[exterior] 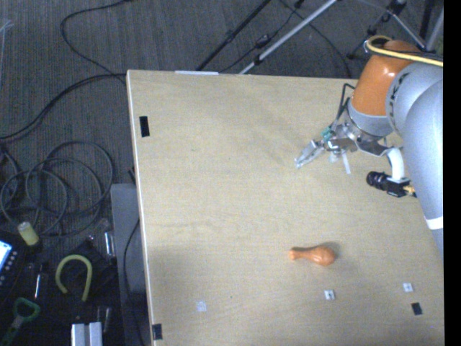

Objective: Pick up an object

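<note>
Tan benchtop (216, 193): orange object (314, 254) well below gripper (320, 152), fingers apart, holding nothing.

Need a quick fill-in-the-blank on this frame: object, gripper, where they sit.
1. The orange object lies on the ___ board.
2. The gripper is ___ of anything.
3. In the camera view, the object sits ___ the gripper.
4. The band above the wrist is ___.

Missing words: wooden; empty; below; orange
</note>
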Controlling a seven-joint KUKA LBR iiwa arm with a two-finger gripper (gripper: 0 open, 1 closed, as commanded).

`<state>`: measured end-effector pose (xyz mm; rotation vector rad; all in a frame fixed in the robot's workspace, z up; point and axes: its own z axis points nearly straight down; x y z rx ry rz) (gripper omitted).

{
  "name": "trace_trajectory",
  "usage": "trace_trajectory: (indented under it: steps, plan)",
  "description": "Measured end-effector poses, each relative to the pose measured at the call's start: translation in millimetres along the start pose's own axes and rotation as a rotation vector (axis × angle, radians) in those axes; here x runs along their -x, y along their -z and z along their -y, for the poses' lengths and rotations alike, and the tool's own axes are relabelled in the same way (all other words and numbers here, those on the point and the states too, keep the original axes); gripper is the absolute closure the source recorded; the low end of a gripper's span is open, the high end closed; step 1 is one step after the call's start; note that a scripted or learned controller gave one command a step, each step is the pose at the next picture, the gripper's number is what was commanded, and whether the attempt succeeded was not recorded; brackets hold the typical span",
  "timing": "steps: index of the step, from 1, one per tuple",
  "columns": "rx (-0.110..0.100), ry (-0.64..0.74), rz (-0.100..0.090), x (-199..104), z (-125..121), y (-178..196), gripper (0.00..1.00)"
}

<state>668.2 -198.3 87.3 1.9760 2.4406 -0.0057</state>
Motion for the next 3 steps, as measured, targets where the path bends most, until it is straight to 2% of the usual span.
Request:
trace_trajectory:
  steps: [1, 2, 3]
  plan:
    - [0.002, 0.063, 0.001, 25, 5, 27, 0.0]
    - [0.003, 0.294, -0.001, 4, 0, -3, 0.0]
    - [0.006, 0.294, 0.0, 4, -1, 8, 1.0]
